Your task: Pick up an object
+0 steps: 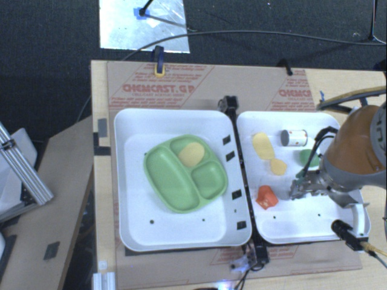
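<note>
Pickup was not yet made: nothing showed between the fingers.

The gripper (297, 188) sat low in the right bin (302, 228), reaching in from the right, its tip just beside the red object (266, 196) on the bin floor and apart from it. Whether the fingers were apart or together could not be told; they were too small and dark against the wrist. Other candidates lay loose in that bin: a pale yellow piece (263, 145), a smaller yellow piece (278, 167), a white cylinder (295, 138) and a green item (309, 157) partly behind the arm. The left bin (136, 222) held a green divided plate (181, 177) with a yellow piece (191, 154) in one compartment. Closing, gripping and lifting all appeared to remain.
</note>
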{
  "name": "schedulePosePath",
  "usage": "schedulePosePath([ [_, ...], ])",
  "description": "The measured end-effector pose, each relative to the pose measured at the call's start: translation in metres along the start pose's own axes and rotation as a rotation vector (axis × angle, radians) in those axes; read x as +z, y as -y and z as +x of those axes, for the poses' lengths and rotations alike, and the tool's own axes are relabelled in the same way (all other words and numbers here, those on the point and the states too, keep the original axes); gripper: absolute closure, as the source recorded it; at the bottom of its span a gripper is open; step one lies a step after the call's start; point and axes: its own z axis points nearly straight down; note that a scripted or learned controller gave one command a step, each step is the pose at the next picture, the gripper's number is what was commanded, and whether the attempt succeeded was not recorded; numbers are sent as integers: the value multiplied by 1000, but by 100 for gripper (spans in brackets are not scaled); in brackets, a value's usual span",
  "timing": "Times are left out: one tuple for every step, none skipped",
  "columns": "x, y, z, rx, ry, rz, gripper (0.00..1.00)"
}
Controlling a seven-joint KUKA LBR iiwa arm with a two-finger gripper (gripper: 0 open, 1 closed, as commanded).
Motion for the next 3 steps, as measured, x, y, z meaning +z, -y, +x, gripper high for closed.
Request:
schedulePosePath([
  [-61,-9,3,-4,1,-6,100],
  [-105,-14,5,-5,1,-4,100],
  [-167,-11,1,-4,2,-7,100],
])
